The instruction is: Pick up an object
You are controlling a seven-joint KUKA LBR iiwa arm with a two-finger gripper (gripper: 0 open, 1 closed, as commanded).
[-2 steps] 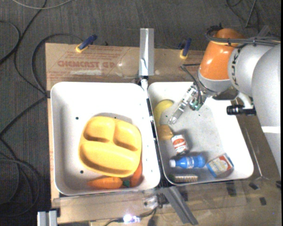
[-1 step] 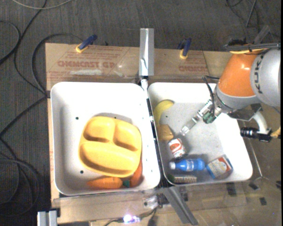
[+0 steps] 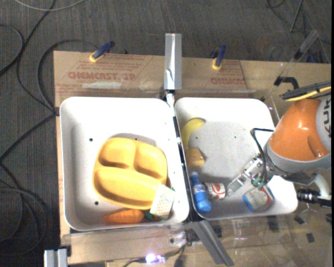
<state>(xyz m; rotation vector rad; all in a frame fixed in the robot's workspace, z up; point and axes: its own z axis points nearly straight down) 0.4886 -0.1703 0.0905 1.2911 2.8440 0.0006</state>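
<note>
We are looking at the hand [image 3: 239, 181] first. It is hanging low in the right bin [image 3: 234, 113], near the bin's front. Its thin fingers are pointing toward the left, and we cannot tell if they are wide or narrow. We are not seeing anything between them.

Just beside the fingertips, a small red and white can [image 3: 216, 190] is lying on its side. Next to the can, a blue bottle [image 3: 200, 196] is lying against the bin's left wall. On the other side of the hand, a blue and white packet [image 3: 258, 198] is sitting by the front right corner, close to the arm. The arm's big orange band [image 3: 300, 131] is hanging over the right edge of this bin.

Farther back along the left wall, a brown block [image 3: 195, 157] is resting, and a yellow ball [image 3: 192, 127] is sitting behind it.

In the left bin [image 3: 78, 149], a big yellow tray [image 3: 131, 171] is taking up the middle. A white dotted card [image 3: 163, 201] is leaning at its front right corner. An orange carrot [image 3: 123, 216] is lying along the front wall.

Both bins are sitting side by side on a brown worktop [image 3: 122, 74], with two blue and yellow clips [image 3: 102, 50] at its back edge.
</note>
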